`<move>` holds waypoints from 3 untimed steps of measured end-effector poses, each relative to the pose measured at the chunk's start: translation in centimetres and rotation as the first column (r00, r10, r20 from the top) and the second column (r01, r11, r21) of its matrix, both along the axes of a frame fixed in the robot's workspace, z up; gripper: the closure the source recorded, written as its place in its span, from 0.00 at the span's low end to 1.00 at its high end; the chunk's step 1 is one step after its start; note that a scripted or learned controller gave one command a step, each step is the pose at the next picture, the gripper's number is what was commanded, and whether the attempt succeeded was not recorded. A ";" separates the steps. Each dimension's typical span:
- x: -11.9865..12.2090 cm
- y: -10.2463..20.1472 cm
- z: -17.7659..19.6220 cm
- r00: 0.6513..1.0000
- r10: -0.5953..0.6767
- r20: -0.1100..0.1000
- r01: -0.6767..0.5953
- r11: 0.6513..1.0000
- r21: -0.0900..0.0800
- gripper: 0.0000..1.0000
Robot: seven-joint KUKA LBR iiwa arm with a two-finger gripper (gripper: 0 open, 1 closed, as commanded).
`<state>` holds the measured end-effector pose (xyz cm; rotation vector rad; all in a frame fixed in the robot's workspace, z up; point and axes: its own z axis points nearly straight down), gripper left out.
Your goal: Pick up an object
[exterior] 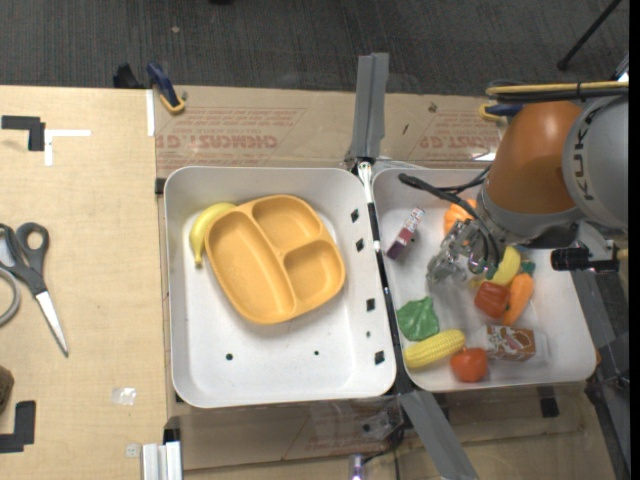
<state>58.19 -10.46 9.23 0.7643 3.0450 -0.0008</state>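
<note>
wooden bench [80, 268] bears scissors [38, 278] and two white bins [200, 368].

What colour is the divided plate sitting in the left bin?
Orange-yellow all over; the three-compartment plastic plate shows clearly in the camera view, in the left white bin.

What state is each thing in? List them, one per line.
plate: upright in the left bin, tilted askew
banana: tucked against the plate's left rim
corn: lying flat in the right bin
tomato: resting beside the corn
green leaf: lying flat
purple block: lying apart from the pile
end effector: low in the right bin, over the toys
scissors: closed, on the bench
</note>
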 end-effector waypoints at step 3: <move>5.3 -5.9 0.1 0.971 -0.238 0.003 0.238 0.971 0.000 0.00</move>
